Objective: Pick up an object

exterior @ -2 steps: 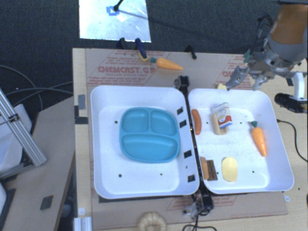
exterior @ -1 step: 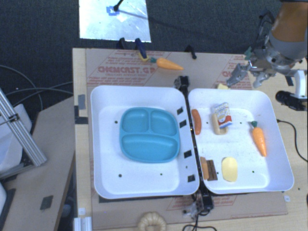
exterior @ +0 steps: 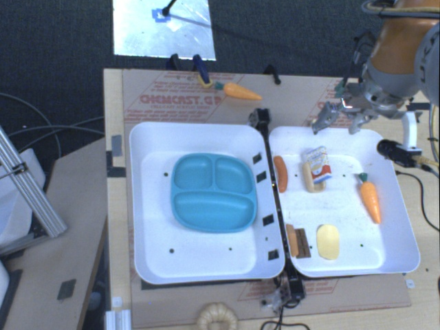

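Note:
My gripper point(exterior: 340, 122) hangs open over the back rim of the right bin point(exterior: 399, 253), with nothing between its fingers. Below it in that bin lies a small white carton point(exterior: 316, 169) with red and blue print. An orange-red sausage point(exterior: 279, 172) lies along the bin's left wall. A carrot point(exterior: 370, 196) rests toward the right side. A pale yellow oval piece point(exterior: 328, 241) and a brown wafer-like block point(exterior: 298, 241) sit near the front.
The left bin point(exterior: 151, 253) holds a blue divided plate point(exterior: 212, 191). A second carrot point(exterior: 237, 91) lies on the cardboard behind the bins. A shiny square sheet point(exterior: 163, 19) lies on the floor beyond.

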Robot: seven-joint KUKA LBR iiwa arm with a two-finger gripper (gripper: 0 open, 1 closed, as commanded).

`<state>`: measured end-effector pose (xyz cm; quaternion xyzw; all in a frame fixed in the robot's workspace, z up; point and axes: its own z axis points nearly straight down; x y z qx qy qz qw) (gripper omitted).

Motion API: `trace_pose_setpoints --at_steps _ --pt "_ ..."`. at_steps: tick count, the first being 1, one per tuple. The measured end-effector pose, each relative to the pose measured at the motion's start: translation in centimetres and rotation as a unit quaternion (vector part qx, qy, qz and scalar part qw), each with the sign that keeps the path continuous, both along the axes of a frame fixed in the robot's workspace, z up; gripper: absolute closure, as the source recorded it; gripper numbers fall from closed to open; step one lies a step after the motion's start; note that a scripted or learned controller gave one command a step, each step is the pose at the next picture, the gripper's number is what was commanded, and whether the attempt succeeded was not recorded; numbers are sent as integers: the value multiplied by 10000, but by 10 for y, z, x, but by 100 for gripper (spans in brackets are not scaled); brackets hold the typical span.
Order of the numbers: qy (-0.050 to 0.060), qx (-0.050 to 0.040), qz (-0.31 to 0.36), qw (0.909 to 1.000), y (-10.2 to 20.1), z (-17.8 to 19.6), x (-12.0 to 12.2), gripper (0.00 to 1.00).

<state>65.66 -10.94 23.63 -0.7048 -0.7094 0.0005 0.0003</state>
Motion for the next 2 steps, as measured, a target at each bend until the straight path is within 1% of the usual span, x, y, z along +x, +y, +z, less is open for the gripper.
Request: trace_pose_setpoints --at_steps 1,2 --pt "9 2 -2 10000 5 -62 -1 0" --pt "-1 -1 8 10000 8 -121 7 0"
